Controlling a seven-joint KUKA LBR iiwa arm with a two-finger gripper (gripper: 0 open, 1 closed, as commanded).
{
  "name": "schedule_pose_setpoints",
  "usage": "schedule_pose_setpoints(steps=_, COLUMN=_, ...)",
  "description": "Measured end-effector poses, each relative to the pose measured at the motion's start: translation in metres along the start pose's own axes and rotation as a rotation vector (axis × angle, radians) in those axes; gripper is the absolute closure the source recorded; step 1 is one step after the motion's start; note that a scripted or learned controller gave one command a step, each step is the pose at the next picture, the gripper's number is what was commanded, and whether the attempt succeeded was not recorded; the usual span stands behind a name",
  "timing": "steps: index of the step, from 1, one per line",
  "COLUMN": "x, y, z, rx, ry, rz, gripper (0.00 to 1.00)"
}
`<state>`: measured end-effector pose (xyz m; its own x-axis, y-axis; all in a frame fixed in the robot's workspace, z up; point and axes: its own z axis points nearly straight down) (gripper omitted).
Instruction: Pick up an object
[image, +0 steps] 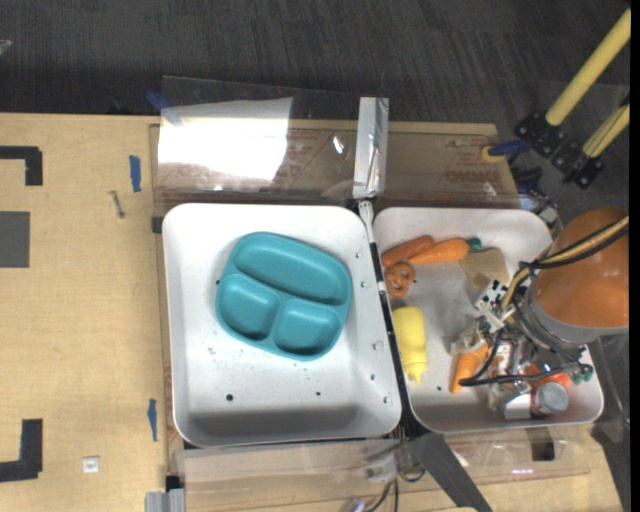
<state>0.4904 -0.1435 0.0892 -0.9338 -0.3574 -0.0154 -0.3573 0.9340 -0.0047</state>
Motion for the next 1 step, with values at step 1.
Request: schedule_pose_setpoints(steps=1, x=-0.0044, y=-0.0003, z=-0.0126, rx=0.006, ry=-0.011, rz=-0.003, gripper=1.00)
